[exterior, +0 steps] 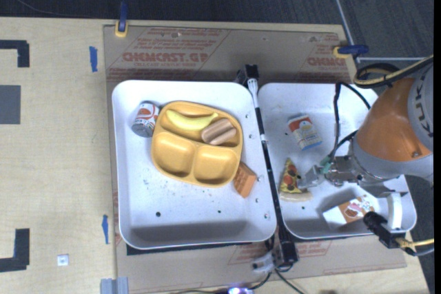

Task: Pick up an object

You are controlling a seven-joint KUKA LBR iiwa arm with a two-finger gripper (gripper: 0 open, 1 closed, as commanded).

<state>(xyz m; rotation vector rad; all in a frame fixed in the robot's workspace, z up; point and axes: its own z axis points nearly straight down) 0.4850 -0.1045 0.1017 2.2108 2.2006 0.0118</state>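
While the pincer (322, 172) is hung low in the right bin (393, 227), the pizza slice (292, 179) is found just left of it, pointing up-down; its opening cannot be told.

A yellow sectioned plastic tray (196, 143) crowded the left white bin (131, 210); bare floor remained along that bin's lower edge.

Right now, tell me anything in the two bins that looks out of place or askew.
In the left bin, a small can lies tipped on its side against the yellow tray, and an orange packet leans crookedly at the tray's lower right corner. Nothing looks spilled.
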